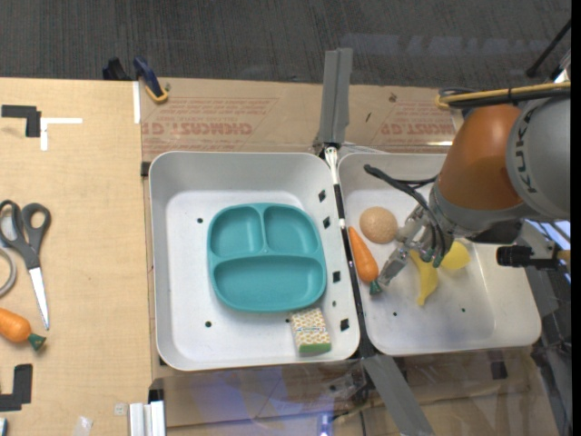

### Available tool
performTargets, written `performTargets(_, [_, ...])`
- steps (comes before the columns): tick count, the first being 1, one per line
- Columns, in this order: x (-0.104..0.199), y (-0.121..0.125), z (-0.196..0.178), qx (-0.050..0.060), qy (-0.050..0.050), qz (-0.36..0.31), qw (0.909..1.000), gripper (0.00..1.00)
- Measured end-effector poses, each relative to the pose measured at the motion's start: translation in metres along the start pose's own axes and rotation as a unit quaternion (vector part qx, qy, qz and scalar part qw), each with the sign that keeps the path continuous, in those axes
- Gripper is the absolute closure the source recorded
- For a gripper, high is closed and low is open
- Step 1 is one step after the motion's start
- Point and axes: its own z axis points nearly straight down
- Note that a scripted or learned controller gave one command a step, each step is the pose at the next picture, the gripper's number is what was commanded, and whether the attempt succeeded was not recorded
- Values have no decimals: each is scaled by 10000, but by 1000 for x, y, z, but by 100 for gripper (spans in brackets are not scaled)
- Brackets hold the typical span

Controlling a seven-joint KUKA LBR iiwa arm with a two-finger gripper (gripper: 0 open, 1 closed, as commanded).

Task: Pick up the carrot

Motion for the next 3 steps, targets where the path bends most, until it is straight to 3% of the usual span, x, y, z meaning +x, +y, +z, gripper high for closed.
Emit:
performTargets(1, [-1,1,-10,-2,-17,-14,10000,100])
performTargets(2, [58,-20,-235,4,4,-543,9985,100])
performTargets(3, [58,-20,-235,5,6,-548,9985,0])
